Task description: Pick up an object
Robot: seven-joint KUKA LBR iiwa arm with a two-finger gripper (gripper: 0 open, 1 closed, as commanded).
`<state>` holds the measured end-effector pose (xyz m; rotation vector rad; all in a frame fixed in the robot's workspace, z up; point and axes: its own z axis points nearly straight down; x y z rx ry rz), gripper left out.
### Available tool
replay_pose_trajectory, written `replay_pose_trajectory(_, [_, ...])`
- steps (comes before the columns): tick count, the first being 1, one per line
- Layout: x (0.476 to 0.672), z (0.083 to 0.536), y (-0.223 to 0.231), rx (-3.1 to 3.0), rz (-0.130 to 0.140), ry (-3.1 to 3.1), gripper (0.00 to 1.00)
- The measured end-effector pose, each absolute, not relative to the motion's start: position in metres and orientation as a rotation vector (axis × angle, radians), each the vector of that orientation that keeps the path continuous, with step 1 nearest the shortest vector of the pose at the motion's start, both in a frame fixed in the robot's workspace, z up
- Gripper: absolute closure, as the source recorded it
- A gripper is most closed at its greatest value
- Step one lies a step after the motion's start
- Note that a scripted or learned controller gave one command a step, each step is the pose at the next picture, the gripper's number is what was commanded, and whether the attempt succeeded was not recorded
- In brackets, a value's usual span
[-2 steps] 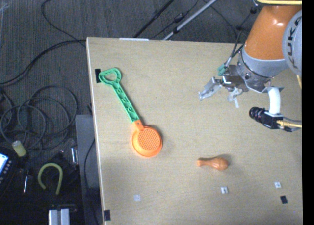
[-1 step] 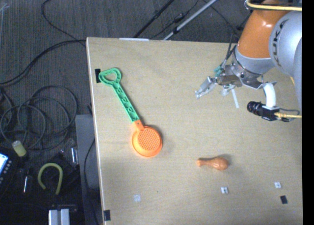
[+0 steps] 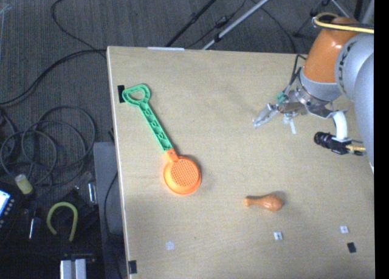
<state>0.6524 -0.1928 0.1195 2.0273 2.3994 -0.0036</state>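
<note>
Up at the right of the bench, the gripper (image 3: pixel 271 115) is seen pointing leftward from the grey arm (image 3: pixel 358 71), whose orange band (image 3: pixel 325 53) sits just above the wrist. Its 2 thin metallic fingers (image 3: pixel 262 118) are spread slightly apart, and nothing is seen between them. The tips are held over bare surface, though whether the surface is touched cannot be told. A black fitting (image 3: pixel 331 140) projects from the arm just below the wrist.

Below the gripper and well apart from it, a small tan gourd-shaped piece (image 3: pixel 265 202) is laid on its side, its narrow neck turned left and its bulb turned right. Further left, a toy strainer (image 3: pixel 163 144) is laid flat on the pale bench top (image 3: pixel 219 77): its round orange mesh head (image 3: pixel 182 176) is placed toward the near side, and its green handle (image 3: pixel 152 123) is run diagonally up and left to a looped end near the bench's left edge.

A few small dark and light markers (image 3: pixel 278 235) are dotted along the near right part of the surface. Off the bench to the left, coiled black cables (image 3: pixel 48 144) are spread on the grey carpet.
</note>
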Motion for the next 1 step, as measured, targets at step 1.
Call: replay_pose_trajectory(1, [0.6687,0.0844,-0.1639,1.642,0.000,2.677,0.00])
